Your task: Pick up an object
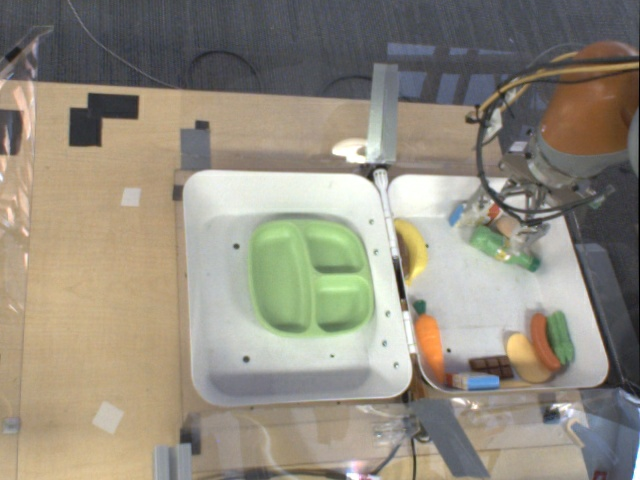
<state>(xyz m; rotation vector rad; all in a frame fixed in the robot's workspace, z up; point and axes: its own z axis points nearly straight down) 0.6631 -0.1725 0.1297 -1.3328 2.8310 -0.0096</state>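
My gripper (512,223) hangs low over the far end of the right bin (480,298), right at a green bottle (503,247) lying on its side — I cannot tell whether it is gripped, and its label is too small to read. A banana (412,248) lies along the bin's left wall, a carrot (429,340) nearer. The left bin (215,268) carries a green divided tray (308,276).
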